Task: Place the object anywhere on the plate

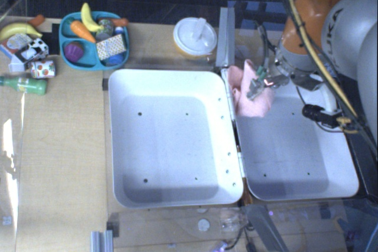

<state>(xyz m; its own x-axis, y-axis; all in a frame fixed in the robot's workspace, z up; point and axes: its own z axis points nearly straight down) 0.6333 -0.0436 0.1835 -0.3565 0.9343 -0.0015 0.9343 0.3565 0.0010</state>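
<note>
Pink cloth (251, 97) sits bunched up in the far left corner of the right bin (307, 174), pressed against the wall that this bin shares with its neighbour, part of it riding up toward the rim. Right on top of it is the gripper (260, 84), reaching in from the right side of the surface, and its fingers (255, 89) look pressed into the folds of the fabric; whether they are apart or clamped on the cloth I cannot tell, the metal and the cloth blur together there. Behind the gripper the arm (348, 26) looms large, grey with its orange band (310, 6) at the far right corner, a yellow cable (313, 56) and black leads trailing across it. Left bin (171, 138) lies beside it, white, just a few small dark dots on its floor. Over at the far edge of the surface, between the two bins' far corners, stands a white lidded cup (195, 37) with a yellowish rim. Further left along that far edge is a blue divided plate (94, 41) loaded with toy food: a banana (88, 18), a carrot (81, 29), something purple. At the far left corner more small toys are scattered, another banana (18, 29) and a green-handled piece (26, 85) among them, well apart from the cloth.
</note>
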